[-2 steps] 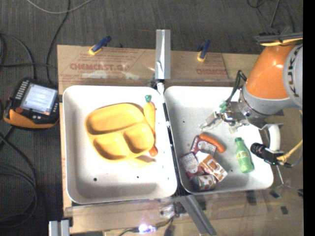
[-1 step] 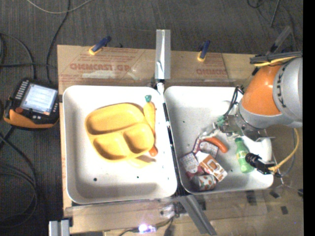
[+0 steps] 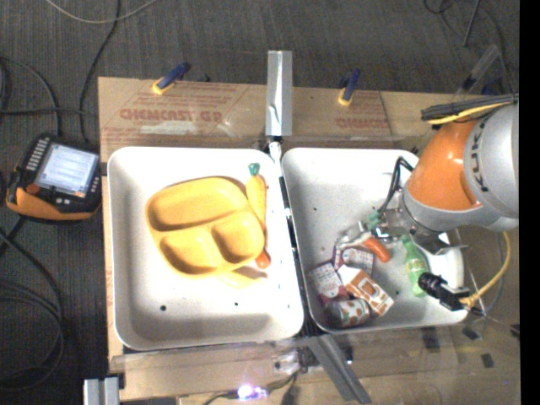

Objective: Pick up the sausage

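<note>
While reaching in from the right, KUKA arm (image 3: 472,171), grey with orange band, bent over the right bin (image 3: 337,175); claw (image 3: 390,226) low over the clutter in that bin's middle. State of the claw: cannot tell, tips hidden under the wrist and among the items.

Listed largest to smallest, places taken from the claw:

- Cardboard sheet (image 3: 194,112) under both bins, beyond and to the left, pinned by two blue-and-yellow clamps (image 3: 170,77).
- Left bin (image 3: 126,251), white, shallow, well to the left, across the central divide.
- Yellow divided tray (image 3: 202,224), three compartments, lying in the left bin, well apart from the claw.
- Teach pendant (image 3: 57,178), orange-edged with lit screen, on the floor far left.
- Carrot (image 3: 256,197), orange-yellow with green top, along the tray's right side, well to the left.
- Red-and-white packets (image 3: 350,289), crumpled, several, heaped below and left, near the bin's front wall.
- Green bottle-like item (image 3: 413,264), just below and right, partly under the wrist.
- Sausage (image 3: 376,247), small, orange-red, just below and slightly left of the claw, lying on the bin floor beside the packets; touching or not, cannot tell.
- Small red item (image 3: 262,260), at the tray's lower right corner, well to the left.
</note>
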Controlling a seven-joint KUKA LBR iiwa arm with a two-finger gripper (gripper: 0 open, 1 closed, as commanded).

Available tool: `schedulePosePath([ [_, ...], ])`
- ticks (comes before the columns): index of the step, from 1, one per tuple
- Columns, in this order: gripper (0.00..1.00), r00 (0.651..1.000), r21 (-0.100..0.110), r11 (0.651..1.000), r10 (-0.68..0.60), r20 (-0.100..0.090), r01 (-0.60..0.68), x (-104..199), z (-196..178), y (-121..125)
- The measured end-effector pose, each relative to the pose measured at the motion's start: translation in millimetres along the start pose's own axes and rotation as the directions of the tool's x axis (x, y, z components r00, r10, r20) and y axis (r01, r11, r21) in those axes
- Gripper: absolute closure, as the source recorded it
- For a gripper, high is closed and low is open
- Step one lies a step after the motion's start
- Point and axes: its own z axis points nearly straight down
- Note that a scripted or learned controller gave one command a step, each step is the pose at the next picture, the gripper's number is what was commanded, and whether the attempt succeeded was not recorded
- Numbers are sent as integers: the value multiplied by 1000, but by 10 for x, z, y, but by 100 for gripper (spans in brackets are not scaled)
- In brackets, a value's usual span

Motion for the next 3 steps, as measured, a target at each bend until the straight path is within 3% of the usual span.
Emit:
schedulePosePath([
  [1, 100, 1000, 4, 1000, -4, -8, 4, 39, -88, 10],
  [2, 100, 994, 31, 994, 107, -7, -106, -363, -110, -286],
  [3, 100, 999, 29, 999, -39, -11, 39, -49, -1192, 5],
])
